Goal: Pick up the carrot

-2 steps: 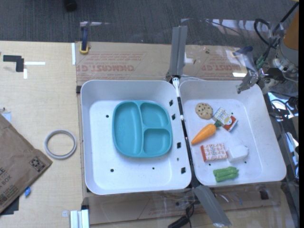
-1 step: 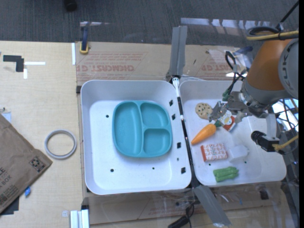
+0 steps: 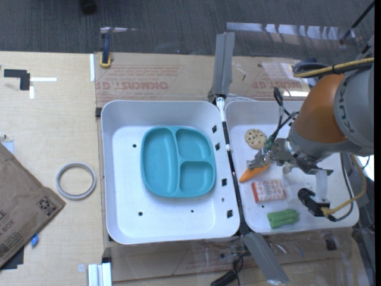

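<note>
Grey arm (image 3: 356, 109), orange band, yellow and black cables

The gripper (image 3: 264, 158) hides the carrot's (image 3: 251, 173) right end.

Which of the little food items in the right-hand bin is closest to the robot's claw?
The carrot. It lies right at the gripper, orange against the white bin. The cookie sits farther back, the red-and-white packet and the green piece nearer the front.

mirrored, perhaps "chemcast", on cardboard sheet (image 3: 140, 76)
</note>
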`<state>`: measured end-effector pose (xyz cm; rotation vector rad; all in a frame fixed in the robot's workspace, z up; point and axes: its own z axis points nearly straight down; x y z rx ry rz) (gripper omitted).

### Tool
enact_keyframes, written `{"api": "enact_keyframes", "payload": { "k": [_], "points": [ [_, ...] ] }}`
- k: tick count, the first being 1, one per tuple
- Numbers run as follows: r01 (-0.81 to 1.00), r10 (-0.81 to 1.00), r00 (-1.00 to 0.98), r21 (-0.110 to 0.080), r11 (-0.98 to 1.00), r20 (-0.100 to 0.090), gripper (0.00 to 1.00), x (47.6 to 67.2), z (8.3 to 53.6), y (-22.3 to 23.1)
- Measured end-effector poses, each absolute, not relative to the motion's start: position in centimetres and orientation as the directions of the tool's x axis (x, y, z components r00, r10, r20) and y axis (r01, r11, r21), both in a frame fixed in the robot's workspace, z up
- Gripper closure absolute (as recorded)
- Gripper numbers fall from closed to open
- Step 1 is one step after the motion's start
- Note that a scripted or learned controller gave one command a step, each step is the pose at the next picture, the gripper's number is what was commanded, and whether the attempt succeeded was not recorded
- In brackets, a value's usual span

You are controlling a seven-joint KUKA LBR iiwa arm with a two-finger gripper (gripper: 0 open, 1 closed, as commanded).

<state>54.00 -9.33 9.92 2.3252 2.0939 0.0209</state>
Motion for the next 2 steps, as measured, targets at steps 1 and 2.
{"api": "enact_keyframes", "payload": {
  "k": [1,2],
  "points": [
    [0.971,0.971,0.238,-0.003,-0.238,-0.001,0.00,55.61,9.04,-9.54],
    [0.970,0.970,0.241,-0.006,-0.241,-0.002,1.00,55.54,9.79,-9.69]
  ]
}}
